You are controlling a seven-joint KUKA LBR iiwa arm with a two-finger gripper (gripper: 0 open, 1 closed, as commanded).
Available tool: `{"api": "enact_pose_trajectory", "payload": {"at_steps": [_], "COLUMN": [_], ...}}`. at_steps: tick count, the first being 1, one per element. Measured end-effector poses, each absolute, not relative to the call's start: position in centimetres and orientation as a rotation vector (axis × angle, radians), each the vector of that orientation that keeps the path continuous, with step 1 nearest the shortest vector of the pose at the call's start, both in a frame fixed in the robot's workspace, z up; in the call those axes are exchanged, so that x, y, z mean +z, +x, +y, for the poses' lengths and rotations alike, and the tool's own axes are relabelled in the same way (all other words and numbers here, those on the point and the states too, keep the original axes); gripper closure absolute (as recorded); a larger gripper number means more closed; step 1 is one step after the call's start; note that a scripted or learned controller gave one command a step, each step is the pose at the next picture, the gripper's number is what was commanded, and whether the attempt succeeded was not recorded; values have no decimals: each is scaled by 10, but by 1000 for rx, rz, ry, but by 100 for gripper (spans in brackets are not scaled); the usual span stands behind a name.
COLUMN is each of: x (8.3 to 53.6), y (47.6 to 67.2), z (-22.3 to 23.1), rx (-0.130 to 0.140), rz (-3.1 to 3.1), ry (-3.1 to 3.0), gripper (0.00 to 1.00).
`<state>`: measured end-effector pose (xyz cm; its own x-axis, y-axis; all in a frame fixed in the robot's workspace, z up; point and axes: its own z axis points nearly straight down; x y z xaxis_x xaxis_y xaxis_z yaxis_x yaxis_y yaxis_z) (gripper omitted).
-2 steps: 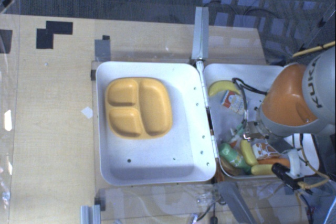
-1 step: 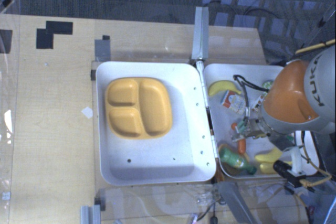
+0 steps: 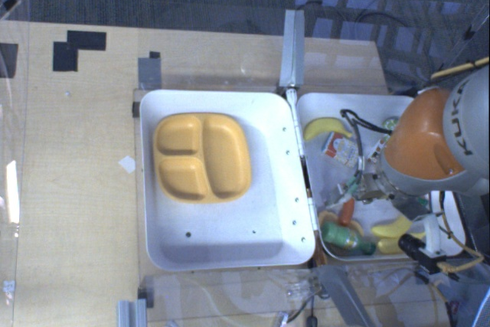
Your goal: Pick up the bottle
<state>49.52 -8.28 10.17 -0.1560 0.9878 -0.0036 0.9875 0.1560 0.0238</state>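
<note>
The bottle (image 3: 346, 238) is green with a yellow-orange band and lies on its side in the near left corner of the right bin (image 3: 308, 165). My gripper (image 3: 357, 188) hangs low over the middle of that bin, a short way behind the bottle and just above a small orange piece (image 3: 347, 211). The arm's orange band (image 3: 421, 142) and grey wrist cover the bin's right half. I see nothing of the bottle in the gripper.
The right bin also holds a banana (image 3: 325, 126) at the back, a red-and-white carton (image 3: 338, 145) and another yellow fruit (image 3: 391, 230) at the front. A yellow divided plate (image 3: 203, 157) sits in the left bin (image 3: 230, 241). Black cables (image 3: 360, 122) loop near the wrist.
</note>
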Motion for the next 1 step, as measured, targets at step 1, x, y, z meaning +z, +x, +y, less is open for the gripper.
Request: {"api": "enact_pose_trajectory", "payload": {"at_steps": [1], "x": [102], "y": [495], "z": [-83], "rx": [25], "rz": [2375], "ry": [2029], "gripper": [0]}}
